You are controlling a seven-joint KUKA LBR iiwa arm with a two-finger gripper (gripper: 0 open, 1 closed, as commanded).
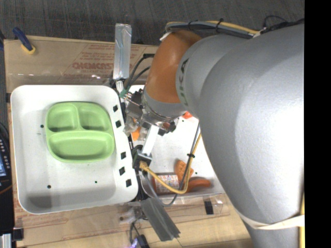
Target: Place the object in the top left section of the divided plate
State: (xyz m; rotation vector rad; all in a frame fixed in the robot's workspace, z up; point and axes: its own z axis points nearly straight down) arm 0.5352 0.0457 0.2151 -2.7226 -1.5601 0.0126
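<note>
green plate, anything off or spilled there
Nothing stands out. The green divided plate lies flat in the left bin, all three sections bare. The orange objects lie in the right bin, beneath the arm.

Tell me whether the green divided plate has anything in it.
Empty: all three sections of the green divided plastic plate show bare green.

two white bins (31, 154) sit side by side on the bench (62, 50).

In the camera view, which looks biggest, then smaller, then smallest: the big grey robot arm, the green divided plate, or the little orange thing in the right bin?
1. Grey robot arm; it's nearest the camera, which exaggerates its size.
2. Green divided plastic plate.
3. Orange object, partly hidden.
</note>
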